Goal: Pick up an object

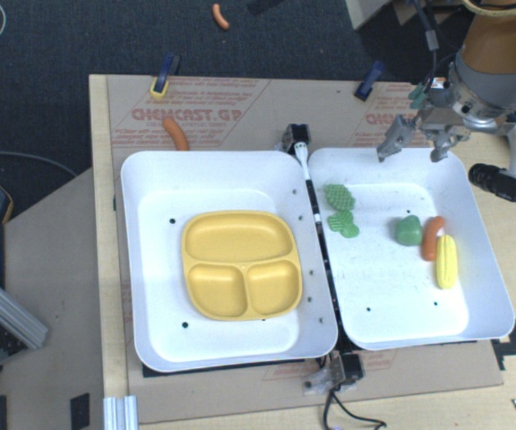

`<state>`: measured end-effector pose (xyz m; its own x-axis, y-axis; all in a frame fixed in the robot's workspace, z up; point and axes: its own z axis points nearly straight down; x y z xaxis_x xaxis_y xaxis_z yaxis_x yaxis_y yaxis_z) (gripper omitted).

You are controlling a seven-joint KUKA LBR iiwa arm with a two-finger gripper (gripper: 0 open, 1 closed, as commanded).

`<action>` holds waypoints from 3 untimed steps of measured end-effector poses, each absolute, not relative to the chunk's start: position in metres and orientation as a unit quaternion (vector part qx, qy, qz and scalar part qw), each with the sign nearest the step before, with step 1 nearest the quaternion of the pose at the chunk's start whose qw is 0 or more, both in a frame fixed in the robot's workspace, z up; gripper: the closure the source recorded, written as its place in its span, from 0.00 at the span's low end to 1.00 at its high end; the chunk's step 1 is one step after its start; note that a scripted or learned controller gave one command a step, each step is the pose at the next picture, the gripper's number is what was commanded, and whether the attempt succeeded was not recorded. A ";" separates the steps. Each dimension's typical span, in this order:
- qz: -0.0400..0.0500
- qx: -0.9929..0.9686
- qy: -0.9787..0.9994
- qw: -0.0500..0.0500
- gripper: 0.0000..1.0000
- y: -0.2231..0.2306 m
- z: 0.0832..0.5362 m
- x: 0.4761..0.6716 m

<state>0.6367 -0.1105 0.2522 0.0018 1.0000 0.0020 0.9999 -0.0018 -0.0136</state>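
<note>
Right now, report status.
Gripper open, above right bin's far edge, holding nothing. Corn, hot dog, green pieces lie loose. Nothing blocking.

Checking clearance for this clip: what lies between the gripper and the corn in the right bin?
Camera view: bare white bin floor lies between the open gripper and the corn; the orange piece sits just beside the corn.

Arm [500, 34] cut off at the top edge.

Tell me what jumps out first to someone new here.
The yellow divided plate sits in the middle of the left bin. In the right bin, a green toy, an orange sausage and a yellow corn cob cluster at its right side. The pincer hangs open above that bin's far edge.
</note>
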 end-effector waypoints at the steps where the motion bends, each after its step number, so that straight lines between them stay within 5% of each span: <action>1: 0.000 -0.707 -0.707 0.000 0.00 -0.110 0.260 0.639; 3: 0.001 -0.707 -0.708 0.002 0.00 -0.096 0.143 0.646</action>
<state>0.6455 -0.0957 0.1426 -0.0016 1.0000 0.0011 1.0000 0.0016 -0.0051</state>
